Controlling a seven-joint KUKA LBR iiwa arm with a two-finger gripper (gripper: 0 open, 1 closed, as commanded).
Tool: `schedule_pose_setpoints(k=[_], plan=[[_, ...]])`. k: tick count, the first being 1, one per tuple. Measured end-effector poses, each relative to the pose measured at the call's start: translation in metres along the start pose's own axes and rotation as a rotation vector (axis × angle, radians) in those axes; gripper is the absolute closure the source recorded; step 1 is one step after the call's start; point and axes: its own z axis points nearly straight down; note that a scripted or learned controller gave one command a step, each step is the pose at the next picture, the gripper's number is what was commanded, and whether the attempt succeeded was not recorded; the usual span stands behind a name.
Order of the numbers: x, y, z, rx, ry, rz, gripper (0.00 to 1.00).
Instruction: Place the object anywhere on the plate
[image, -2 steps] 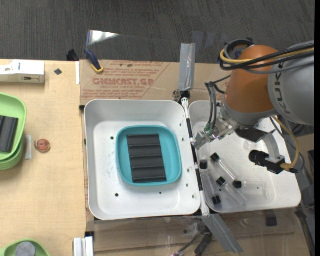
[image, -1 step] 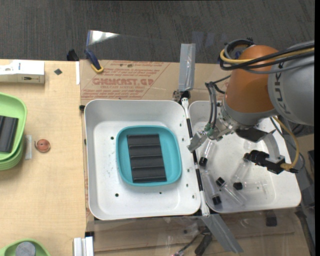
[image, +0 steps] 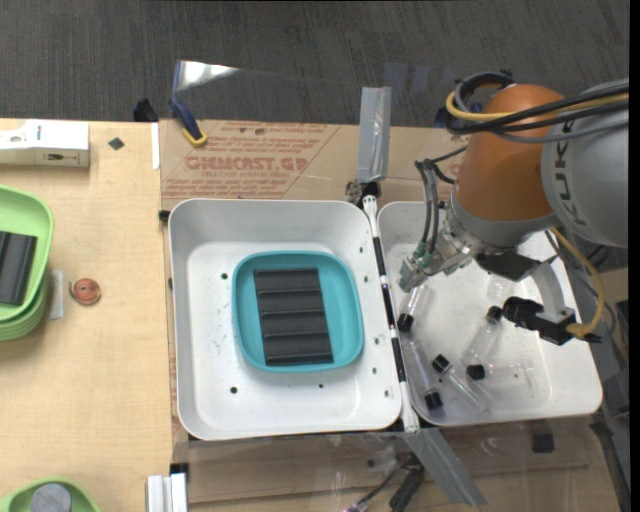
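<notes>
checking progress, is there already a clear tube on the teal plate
No, the teal plate in the left bin carries a dark ridged block; the clear tubes lie in the right bin.

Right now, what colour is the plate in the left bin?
Teal plate, holding a ridged black block; camera view.

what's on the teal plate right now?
A dark ribbed block lies flat on the teal plate, which sits in the left bin. Whatever is beneath the block is covered. The clear tubes lie in the right bin.
</notes>
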Motion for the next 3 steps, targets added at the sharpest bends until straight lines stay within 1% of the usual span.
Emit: schedule_pose_setpoints(k=[1,2,3], plan=[[0.043,-0.019,0.008,-0.001,0.001,-0.151,1.0],[0.043,-0.019,0.008,-0.001,0.0,-0.151,0.0],[0.086,0.054,0.03,-0.002,-0.001,-0.325,0.0]])
